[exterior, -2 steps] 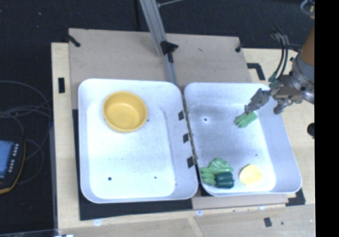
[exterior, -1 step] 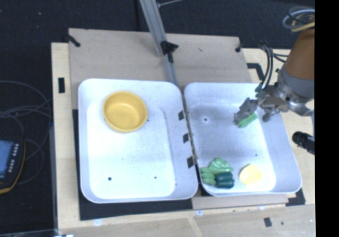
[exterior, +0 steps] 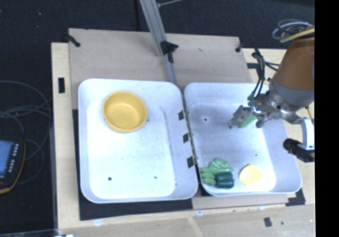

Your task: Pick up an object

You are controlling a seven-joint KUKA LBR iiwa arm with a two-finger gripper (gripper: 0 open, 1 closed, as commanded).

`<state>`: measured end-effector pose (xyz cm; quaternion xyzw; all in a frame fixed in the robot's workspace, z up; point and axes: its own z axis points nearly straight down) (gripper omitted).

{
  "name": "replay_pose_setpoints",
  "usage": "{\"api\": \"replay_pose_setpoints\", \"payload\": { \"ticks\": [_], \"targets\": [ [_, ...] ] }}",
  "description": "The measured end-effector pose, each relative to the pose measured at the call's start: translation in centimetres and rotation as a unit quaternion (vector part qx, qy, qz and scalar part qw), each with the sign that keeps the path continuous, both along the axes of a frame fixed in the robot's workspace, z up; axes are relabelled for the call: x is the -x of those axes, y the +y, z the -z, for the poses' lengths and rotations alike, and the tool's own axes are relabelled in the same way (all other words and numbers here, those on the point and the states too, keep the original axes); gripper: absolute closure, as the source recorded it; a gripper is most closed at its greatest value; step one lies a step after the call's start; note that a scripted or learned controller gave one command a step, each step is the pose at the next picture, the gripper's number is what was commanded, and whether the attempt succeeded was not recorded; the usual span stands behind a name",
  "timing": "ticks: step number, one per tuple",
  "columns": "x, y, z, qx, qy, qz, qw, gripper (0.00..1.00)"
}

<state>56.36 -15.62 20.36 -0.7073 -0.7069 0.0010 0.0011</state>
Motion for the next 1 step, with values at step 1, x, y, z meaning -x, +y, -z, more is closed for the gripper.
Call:
{"api": "replay_pose_setpoints", "payload": {
  "ticks": [1],
  "targets": [
    [0.2,-0.92,4.69,0.0,0.0,0.0,1.0,0.0]
  ]
}}
